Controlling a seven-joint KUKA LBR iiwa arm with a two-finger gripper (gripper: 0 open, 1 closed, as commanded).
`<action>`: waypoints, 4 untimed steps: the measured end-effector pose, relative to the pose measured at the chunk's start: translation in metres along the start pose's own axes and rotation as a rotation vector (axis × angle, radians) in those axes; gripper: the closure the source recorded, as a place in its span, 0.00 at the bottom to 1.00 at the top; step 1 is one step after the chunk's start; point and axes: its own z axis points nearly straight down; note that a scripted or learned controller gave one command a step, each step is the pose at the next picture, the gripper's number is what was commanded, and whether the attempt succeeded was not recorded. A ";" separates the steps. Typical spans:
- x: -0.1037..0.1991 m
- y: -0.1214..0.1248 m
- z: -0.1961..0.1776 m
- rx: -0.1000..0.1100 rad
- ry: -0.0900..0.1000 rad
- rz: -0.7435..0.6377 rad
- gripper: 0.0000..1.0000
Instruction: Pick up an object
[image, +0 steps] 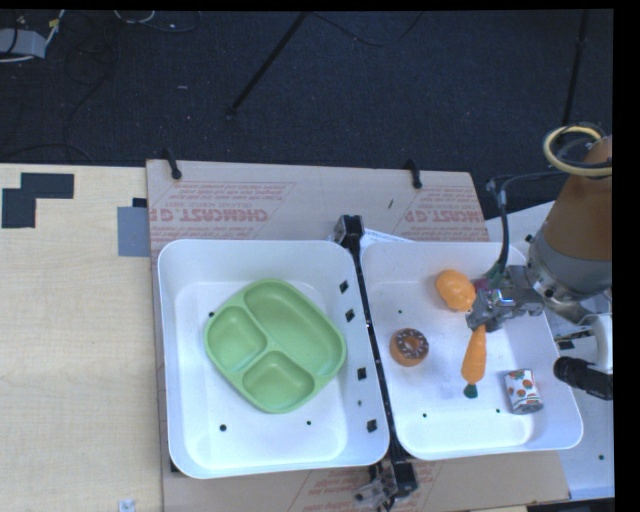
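Note:
My gripper (487, 313) hangs over the right bin (560, 435), just right of its middle. An orange carrot (474, 358) lies lengthwise directly below it, green tip toward the front, and its upper end meets the gripper's tip. Whether the carrot is gripped or only touched is unclear. An orange round fruit (455, 290) lies just left of the gripper. A brown donut (409, 346) rests left of the carrot. A small printed can (522, 390) lies to the carrot's right, near the bin's front right corner.
The left bin (190, 420) holds a green divided plate (275, 343). A black divider (365, 340) runs between the bins. The arm's grey and orange body (580, 225) stands over the right bin's far right edge.

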 end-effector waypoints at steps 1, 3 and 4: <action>0.061 -0.010 0.006 0.000 0.000 -0.001 1.00; 0.163 -0.033 0.017 0.000 -0.001 0.001 1.00; 0.214 -0.049 0.011 0.001 0.000 -0.001 1.00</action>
